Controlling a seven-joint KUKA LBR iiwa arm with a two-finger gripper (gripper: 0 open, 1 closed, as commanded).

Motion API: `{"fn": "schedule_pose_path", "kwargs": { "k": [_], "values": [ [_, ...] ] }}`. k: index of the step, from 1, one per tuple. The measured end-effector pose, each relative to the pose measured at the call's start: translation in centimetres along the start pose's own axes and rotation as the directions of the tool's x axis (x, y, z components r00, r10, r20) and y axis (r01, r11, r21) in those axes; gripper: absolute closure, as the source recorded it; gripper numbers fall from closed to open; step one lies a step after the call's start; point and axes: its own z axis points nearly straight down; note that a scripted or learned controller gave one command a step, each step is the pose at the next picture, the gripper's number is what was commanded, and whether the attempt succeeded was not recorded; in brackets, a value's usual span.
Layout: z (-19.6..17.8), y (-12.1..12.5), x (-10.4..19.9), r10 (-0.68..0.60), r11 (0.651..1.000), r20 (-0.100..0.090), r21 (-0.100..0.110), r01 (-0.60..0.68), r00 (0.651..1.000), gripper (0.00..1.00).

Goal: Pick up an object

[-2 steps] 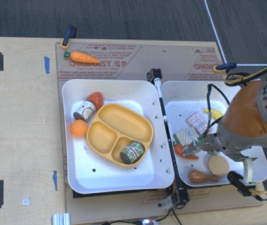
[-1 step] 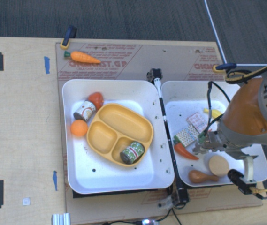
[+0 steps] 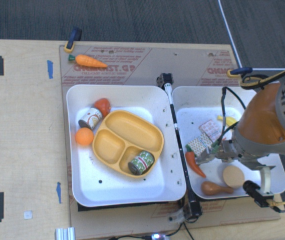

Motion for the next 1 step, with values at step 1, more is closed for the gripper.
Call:
{"fn": "schedule_pose_path", "kwargs": {
  "k": [1],
  "values": [
    [1.01, -0.14, 0.08, -0.001, 1.000, -0.002, 0.004, 0.001, 1.000, 0.00]
  ]
}}
